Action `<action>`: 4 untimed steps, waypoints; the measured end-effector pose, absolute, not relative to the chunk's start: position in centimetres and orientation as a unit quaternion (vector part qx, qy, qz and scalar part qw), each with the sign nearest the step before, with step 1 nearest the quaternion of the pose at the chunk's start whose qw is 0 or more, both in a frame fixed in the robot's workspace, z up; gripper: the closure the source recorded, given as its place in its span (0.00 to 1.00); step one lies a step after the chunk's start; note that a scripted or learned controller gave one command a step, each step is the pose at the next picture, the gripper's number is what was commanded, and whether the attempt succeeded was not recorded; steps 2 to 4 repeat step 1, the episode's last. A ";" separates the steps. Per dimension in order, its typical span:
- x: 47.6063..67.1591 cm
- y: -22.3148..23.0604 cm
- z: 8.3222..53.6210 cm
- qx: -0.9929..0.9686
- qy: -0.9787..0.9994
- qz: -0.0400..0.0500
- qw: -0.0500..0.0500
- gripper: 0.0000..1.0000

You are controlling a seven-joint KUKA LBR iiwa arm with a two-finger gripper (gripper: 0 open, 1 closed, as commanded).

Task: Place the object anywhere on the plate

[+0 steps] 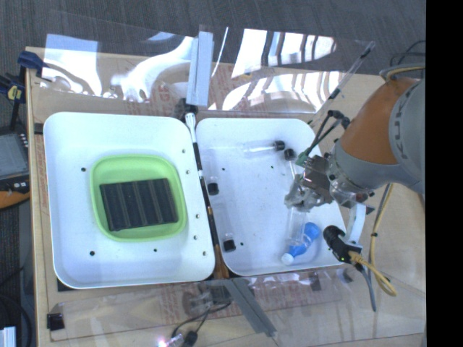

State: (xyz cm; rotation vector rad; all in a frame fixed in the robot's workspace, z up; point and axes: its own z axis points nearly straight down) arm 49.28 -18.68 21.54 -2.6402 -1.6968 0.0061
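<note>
Counter [108,306]: you see pale wood under both bins, with a clear sheet across the back catching window glare.

Left bin [65,194]: shallow, white, with rounded corners. It carries the plate [101,176], lime green and square with soft corners, sitting a little left of the bin's middle. A dark ribbed insert [137,202] lies flat on the plate's centre and covers most of its floor.

Right bin [246,194]: white, set hard against the left bin along a shared seam. Your arm [391,136] comes in over its right rim, grey with the orange band showing at the upper right.

Pincer [298,197]: it hangs over the right part of the right bin, pointing down and to the left. You cannot tell from this angle whether it is spread or pressed together; cables and metal fittings crowd the tip.

Object [304,242]: a small bottle, clear with a blue body and a white cap, lying on its side on the floor of the right bin near the front right corner. It sits just below the pincer in the view, toward the bin's front edge, and appears to be apart from it. It is well apart from the plate, with the seam between the bins in between.
</note>
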 end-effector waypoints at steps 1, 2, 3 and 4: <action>49.3 -18.7 21.5 -0.841 -0.541 0.002 0.002 0.00; 49.3 -18.7 21.5 -0.841 -0.541 0.002 0.002 0.00; 49.3 -18.7 21.5 -0.841 -0.541 0.002 0.002 0.00; 49.3 -18.7 21.5 -0.841 -0.541 0.002 0.002 0.00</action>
